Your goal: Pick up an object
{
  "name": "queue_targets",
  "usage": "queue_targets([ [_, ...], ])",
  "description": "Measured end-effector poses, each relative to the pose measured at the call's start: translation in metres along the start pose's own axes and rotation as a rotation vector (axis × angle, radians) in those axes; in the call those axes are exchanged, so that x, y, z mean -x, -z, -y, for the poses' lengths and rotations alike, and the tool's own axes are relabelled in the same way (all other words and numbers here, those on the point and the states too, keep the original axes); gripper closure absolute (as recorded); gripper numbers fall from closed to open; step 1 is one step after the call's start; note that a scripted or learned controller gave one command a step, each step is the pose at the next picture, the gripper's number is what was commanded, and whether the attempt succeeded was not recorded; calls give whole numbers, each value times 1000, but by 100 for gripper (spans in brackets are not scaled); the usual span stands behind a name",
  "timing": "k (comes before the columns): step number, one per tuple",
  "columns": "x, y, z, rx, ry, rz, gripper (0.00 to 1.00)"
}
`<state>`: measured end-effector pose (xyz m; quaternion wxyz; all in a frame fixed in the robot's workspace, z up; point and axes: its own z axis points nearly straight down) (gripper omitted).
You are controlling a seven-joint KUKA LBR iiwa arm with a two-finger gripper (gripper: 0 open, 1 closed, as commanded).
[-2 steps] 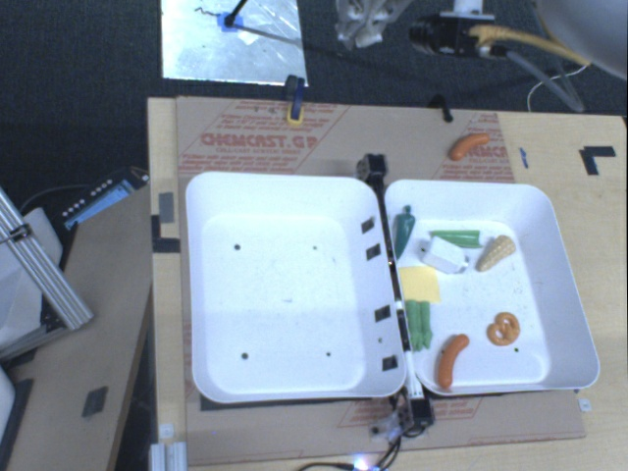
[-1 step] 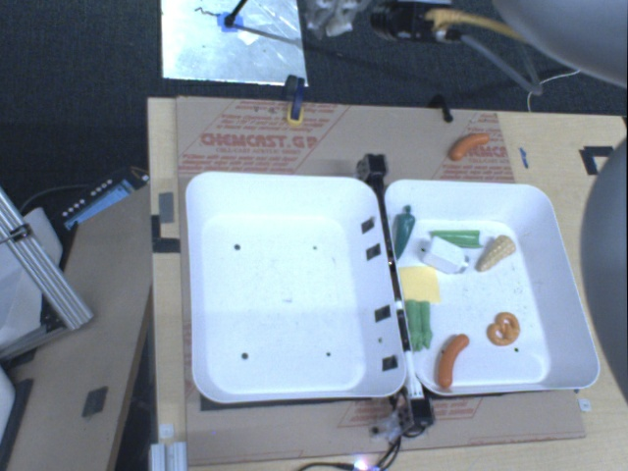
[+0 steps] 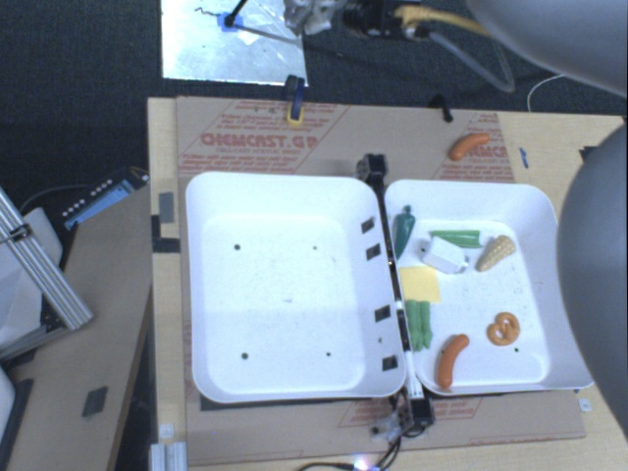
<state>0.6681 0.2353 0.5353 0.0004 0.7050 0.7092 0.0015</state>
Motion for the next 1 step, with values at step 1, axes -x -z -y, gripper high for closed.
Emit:
queue_targets([
  [1, 85, -10, 0, -1, -12, 4, 100],
])
